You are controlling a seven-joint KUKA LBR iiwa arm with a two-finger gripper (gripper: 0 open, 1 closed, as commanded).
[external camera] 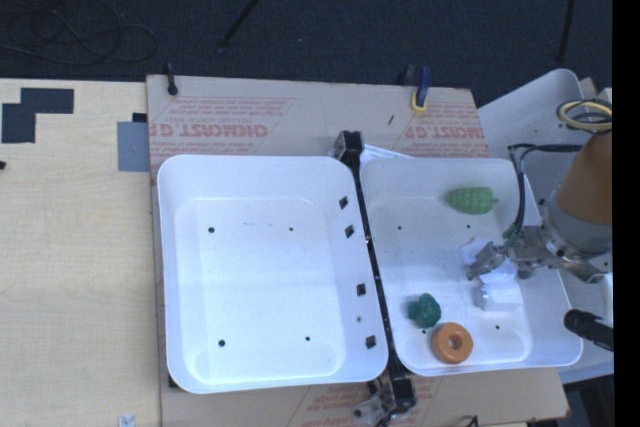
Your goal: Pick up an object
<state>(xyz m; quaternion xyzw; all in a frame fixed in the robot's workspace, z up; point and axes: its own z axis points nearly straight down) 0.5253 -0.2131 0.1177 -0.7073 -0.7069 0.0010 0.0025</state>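
The grey arm with its orange band reaches in from the right, its metal gripper [484,275] low over the right shallow white plastic bin [545,355]. Whether the jaws stand wide or narrow cannot be told. In that bin lie a pale green ridged object [470,200] near the far wall, a dark teal lump [424,310], and just beside it an orange ring [452,343]. The left white bin [170,215] adjoins it on the counter.

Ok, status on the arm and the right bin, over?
Gripper low in right bin, nothing seen between its fingers. Light green object, dark green object, orange ring lie apart, unobstructed.
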